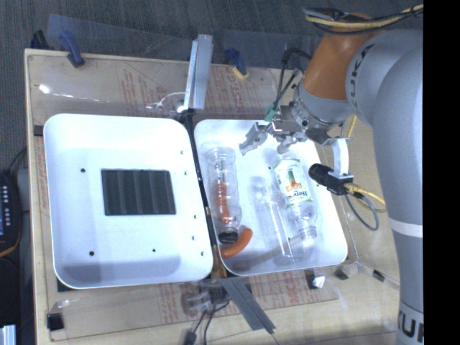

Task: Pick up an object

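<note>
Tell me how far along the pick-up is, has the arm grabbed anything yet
Nothing looks picked up yet. The gripper hangs over the far end of the right bin with nothing seen in it. The clear bottle with orange inside, the labelled bottle and the orange piece all lie in that bin. Left to do: come down on one, close and lift.

Bright overhead light, white bins point(118, 131) near blown out w/ glare; soft shadows inside rims; slight blur overall, dim bkgd.
</note>
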Controlling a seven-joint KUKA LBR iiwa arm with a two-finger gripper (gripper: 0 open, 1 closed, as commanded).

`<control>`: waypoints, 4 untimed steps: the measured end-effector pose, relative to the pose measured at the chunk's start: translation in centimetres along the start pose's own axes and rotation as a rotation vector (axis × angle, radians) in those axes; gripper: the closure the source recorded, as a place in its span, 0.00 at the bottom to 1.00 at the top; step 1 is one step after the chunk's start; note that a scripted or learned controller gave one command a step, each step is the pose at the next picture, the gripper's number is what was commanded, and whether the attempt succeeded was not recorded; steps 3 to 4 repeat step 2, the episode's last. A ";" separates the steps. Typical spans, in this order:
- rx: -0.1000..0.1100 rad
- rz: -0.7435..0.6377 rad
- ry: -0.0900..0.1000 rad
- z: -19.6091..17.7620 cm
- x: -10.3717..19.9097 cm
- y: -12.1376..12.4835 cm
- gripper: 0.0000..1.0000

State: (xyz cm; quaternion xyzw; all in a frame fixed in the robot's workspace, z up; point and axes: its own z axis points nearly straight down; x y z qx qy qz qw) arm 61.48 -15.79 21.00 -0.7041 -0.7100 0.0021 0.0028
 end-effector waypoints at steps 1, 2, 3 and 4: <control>0.001 -0.085 0.001 0.5 -5.2 -2.2 0.00; 0.003 0.058 0.007 10.5 -4.7 -7.1 0.00; 0.003 0.058 0.007 10.5 -4.7 -7.1 0.00; 0.003 0.058 0.007 10.5 -4.7 -7.1 0.00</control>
